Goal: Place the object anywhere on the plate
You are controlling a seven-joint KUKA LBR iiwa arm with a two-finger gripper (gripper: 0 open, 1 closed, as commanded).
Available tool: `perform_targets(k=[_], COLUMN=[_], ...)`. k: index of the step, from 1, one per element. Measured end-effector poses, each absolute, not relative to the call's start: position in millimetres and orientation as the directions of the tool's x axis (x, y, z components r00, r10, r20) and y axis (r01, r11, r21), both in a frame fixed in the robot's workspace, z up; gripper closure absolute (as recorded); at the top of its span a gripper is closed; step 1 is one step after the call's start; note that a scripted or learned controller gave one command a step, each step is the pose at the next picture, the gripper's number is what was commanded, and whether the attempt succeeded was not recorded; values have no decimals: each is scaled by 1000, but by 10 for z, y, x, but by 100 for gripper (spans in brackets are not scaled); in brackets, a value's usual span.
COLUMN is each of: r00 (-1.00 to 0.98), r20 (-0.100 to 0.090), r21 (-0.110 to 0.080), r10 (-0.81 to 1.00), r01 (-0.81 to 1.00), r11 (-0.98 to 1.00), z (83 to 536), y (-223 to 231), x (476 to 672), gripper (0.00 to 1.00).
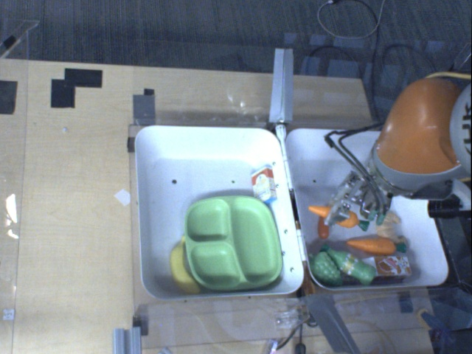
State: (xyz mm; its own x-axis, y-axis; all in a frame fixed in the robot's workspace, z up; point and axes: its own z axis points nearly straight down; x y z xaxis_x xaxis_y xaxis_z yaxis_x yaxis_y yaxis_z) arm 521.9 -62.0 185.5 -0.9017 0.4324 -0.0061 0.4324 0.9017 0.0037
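Bench, two white bins (147, 198) | green plate (233, 242) in left bin | gripper (352, 211) over small carrot (322, 212) in right bin, long axis left-right | jaw state unreadable | no legible labels

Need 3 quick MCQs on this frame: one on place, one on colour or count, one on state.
1. Where is the green plate?
A. left bin
B. right bin
C. on the bench

2. How many compartments does the plate have?
A. one
B. three
C. five

3. Where is the end effector?
A. above the plate
B. over the right bin
C. outside both bins

Answers:
1. A: it lies in the left bin, toward the near side.
2. B: ridges divide it into three sections.
3. B: it hangs among the toy food, by the orange carrot.
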Motion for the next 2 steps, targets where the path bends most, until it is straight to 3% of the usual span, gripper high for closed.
perform_targets(k=[1, 2], r00=[-911, -999], r20=[-7, -10], r21=[5, 3], r10=[413, -31], r01=[413, -31], r11=[911, 1000], z=[2014, 2178], y=[277, 748], x=[5712, 5790], gripper=[100, 100])
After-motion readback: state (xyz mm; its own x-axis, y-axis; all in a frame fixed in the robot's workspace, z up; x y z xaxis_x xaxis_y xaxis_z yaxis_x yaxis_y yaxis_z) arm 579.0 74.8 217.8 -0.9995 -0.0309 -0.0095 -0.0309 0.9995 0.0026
